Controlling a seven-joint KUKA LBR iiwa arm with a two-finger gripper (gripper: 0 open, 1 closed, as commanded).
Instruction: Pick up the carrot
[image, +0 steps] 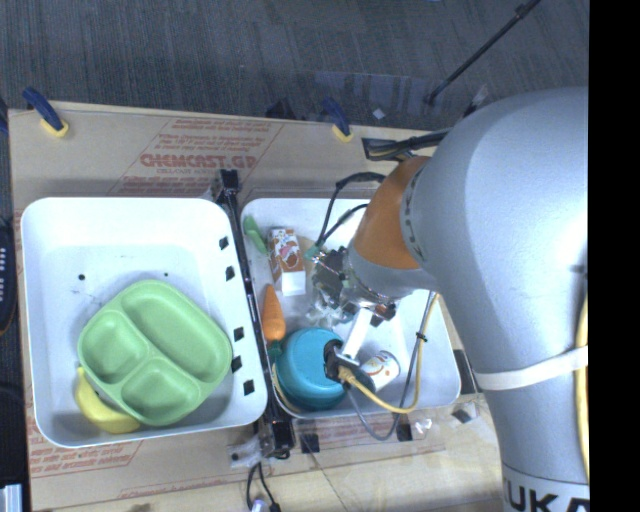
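The orange carrot (272, 313) lies along the left wall of the right bin (440, 372), its tip pointing toward the far side. My gripper (333, 288) hangs in the middle of that bin, a short way to the right of the carrot and just above the rim of a teal bowl (303, 372). The wrist and its cables hide much of the gripper. Nothing shows between it and the carrot, and the carrot rests on the bin floor.
A small red and white carton (287, 254) and a green item (255, 236) lie at the far left of the right bin. The left bin (60, 240) holds a green divided plate (155, 350) over a yellow object (98, 410). The arm covers the bin's right side.
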